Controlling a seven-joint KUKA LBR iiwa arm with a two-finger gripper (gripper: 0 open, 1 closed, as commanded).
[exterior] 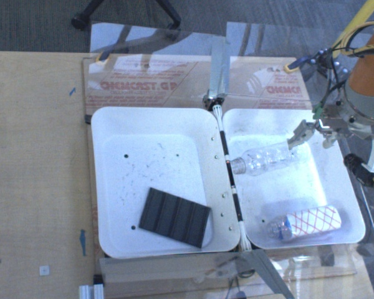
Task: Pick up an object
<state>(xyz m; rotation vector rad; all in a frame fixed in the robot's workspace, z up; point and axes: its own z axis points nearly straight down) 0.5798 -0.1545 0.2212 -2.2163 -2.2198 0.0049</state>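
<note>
A clear plastic bottle [265, 160] lies on its side in the right bin [336, 173], its cap toward the divider. A second bottle with a red-and-white checked label [306, 222] lies near that bin's front edge. In the left bin [112, 142] a dark grey ribbed block [174, 217] lies flat at the front. My gripper [313, 137] hangs over the right bin's far right part, just past the clear bottle's base. It is open, with nothing between its fingers; one finger [297, 134] is close to the bottle's base end.
The bins meet at a hinged divider [227, 167]. Cardboard [149, 86] lies behind the bins. Cables and the arm's orange band [364, 80] crowd the right edge. A chair base [131, 5] stands on the floor beyond the bench.
</note>
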